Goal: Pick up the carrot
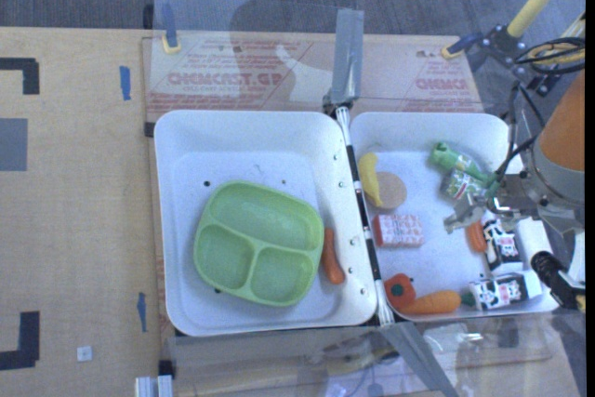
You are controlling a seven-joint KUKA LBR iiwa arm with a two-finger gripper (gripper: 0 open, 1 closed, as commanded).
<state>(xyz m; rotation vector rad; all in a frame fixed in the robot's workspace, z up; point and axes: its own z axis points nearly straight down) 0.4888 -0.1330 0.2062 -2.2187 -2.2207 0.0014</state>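
Carrot (pixel 433 301) below-left of gripper (pixel 468 218)

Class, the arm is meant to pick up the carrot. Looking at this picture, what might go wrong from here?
1. The gripper hovers in a crowded part of the right bin, close to a green bottle and cow-print cartons; it may catch one of those.
2. The carrot lies against the bin's near wall, leaving little room for the fingers.
3. An orange sausage-like piece in the left bin could be mistaken for the carrot.

Bright, even light; soft shadows, slight blur.
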